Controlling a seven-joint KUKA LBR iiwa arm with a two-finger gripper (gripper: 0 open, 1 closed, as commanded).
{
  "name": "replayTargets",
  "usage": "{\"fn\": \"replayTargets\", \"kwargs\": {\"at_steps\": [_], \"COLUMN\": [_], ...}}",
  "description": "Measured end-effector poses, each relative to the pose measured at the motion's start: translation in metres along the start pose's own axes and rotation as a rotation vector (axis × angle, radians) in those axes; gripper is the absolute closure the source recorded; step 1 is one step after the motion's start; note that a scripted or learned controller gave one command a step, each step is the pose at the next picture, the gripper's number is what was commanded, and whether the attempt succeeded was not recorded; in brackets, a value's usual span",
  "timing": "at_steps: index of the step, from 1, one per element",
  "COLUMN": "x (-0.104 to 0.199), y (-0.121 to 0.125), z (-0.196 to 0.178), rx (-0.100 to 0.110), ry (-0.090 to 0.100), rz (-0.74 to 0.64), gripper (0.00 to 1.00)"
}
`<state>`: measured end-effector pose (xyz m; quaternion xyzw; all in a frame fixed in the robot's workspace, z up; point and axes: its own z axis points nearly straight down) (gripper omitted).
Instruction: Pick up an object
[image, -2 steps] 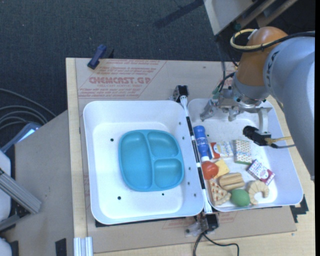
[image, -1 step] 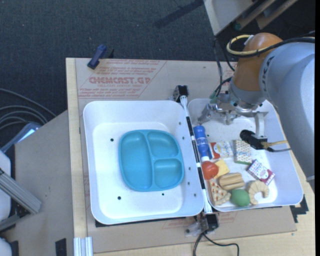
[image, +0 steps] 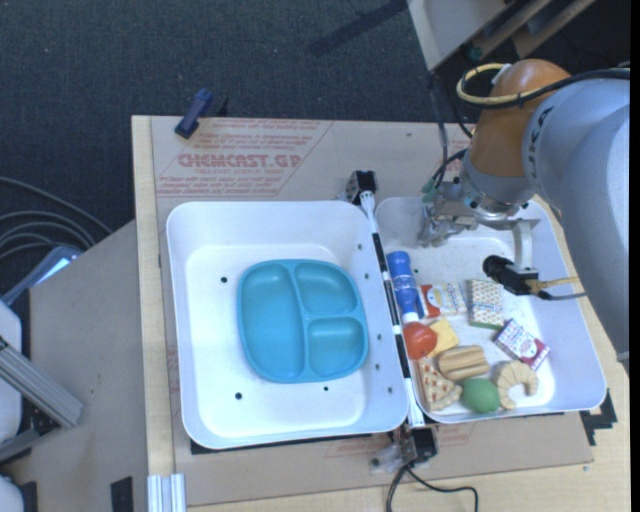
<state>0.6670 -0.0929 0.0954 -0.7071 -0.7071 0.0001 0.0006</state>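
Hovering at the right bin's (image: 575, 390) far edge, your gripper (image: 443, 224) hides its finger state, I cannot tell; bring it toward the near edge where the croissant (image: 518, 378) sits apart, and descend squarely

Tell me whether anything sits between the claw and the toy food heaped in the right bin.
Nothing visible stands in the way. The claw is over the bare far end of the right bin, and the toy food lies in the open toward the near end. A blue tube lies along the divider, off to the side.
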Motion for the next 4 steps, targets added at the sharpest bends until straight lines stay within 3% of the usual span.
{"fn": "replayTargets", "kwargs": {"at_steps": [1,2,3,4], "x": [0.000,0.000,0.000,0.001], "y": [0.000,0.000,0.000,-0.001], "z": [0.000,-0.010,-0.010,0.011], "rx": [0.000,-0.002,-0.001,0.002], "ry": [0.000,0.000,0.000,0.000], "rz": [0.000,0.000,0.000,0.000], "gripper": [0.00,1.00,0.00,0.00]}}
